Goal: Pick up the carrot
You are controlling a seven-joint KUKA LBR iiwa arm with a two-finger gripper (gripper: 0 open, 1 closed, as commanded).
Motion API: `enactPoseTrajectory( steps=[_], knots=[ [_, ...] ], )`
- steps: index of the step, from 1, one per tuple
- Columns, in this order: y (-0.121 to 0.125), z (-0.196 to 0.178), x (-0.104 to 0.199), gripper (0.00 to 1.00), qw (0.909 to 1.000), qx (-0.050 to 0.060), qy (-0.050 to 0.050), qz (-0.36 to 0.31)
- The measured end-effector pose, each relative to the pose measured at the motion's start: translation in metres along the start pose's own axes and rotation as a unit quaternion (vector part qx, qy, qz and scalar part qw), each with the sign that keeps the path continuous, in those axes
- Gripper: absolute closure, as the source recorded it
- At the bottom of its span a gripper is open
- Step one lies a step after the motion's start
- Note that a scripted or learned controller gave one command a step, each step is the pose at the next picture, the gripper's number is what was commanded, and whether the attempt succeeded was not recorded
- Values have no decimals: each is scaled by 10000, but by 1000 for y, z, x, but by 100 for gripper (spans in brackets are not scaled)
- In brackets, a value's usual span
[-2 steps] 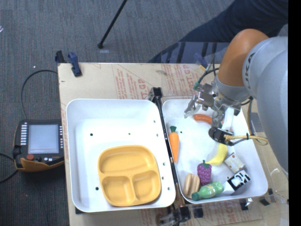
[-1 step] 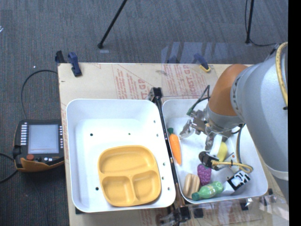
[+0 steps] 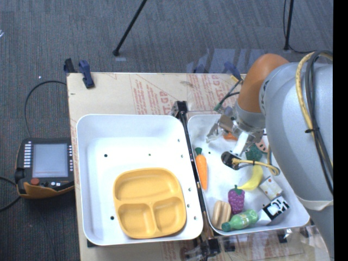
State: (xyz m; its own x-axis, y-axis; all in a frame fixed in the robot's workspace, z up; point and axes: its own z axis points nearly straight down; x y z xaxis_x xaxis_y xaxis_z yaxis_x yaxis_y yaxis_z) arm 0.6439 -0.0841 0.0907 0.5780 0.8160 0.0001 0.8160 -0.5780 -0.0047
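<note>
The carrot (image 3: 202, 168), orange with a green top, lies lengthwise in the right bin (image 3: 209, 123), close against that bin's left wall. My gripper (image 3: 218, 130) hangs over the far part of the same bin, up and to the right of the carrot's green end and apart from it. The grey arm and its orange band come in from the right and hide the bin's far right corner. Nothing visible is held by the gripper.
A yellow banana (image 3: 252, 179), purple grapes (image 3: 236, 199), a tan bread roll (image 3: 220, 212), a green bottle-like item (image 3: 241, 220), a black-and-white cube (image 3: 276, 208) and a white block (image 3: 270, 186) share the right bin. A yellow divided plate (image 3: 150, 203) lies in the left bin (image 3: 109, 135).
</note>
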Motion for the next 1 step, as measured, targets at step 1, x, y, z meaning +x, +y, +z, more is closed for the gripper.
enactPoseTrajectory(
  steps=[1],
  knots=[
    [-1, -9, 1, 100, 10000, 24, -13, -44]
  ],
)
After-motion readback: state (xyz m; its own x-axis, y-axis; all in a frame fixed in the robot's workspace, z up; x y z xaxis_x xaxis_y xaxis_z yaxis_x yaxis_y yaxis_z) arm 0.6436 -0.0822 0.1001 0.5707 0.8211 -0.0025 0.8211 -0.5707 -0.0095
